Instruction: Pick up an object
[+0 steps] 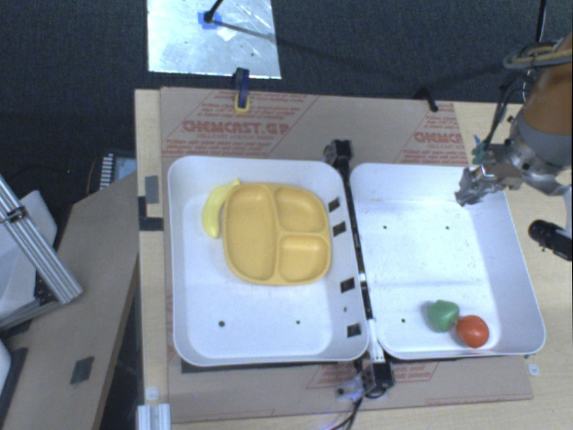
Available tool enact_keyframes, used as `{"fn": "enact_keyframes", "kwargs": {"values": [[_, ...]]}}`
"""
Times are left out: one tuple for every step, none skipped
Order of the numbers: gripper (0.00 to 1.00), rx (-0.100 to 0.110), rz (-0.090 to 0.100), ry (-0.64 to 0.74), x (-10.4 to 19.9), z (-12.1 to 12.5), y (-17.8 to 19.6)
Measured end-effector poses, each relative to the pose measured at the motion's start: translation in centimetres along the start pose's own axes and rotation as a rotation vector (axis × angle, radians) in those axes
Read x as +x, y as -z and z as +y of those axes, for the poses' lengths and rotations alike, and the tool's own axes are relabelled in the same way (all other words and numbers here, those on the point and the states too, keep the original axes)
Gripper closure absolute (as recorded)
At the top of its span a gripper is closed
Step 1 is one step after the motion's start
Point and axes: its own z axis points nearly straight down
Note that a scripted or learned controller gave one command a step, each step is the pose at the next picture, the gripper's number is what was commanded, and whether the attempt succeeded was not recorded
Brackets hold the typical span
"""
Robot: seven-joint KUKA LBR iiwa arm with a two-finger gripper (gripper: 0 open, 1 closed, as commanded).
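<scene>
Two-finger gripper (pixel 472 189) hovers over far right corner of right white bin (pixel 430 240); finger state impossible to tell. Small round red tomato-like toy (pixel 473 331) sits in near right corner, touching green lumpy toy (pixel 440 314). Likely light, smooth plastic (may roll); grasp across widest middle.

Two white bins (pixel 269 348) on a tan board printed with red lettering (pixel 235 125); left bin: yellow divided tray (pixel 273 233), paler yellow banana (pixel 213 210) at its edge. Right bin: green piece (pixel 440 314), orange-red ball (pixel 473 331). Beyond, a silvery foil sheet (pixel 213 25) with a blue patch on dark carpet
</scene>
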Motion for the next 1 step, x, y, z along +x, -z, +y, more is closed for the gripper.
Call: {"fn": "enact_keyframes", "kwargs": {"values": [[1.00,0.004,0.004,0.006,5.66,-0.41,0.66]]}}
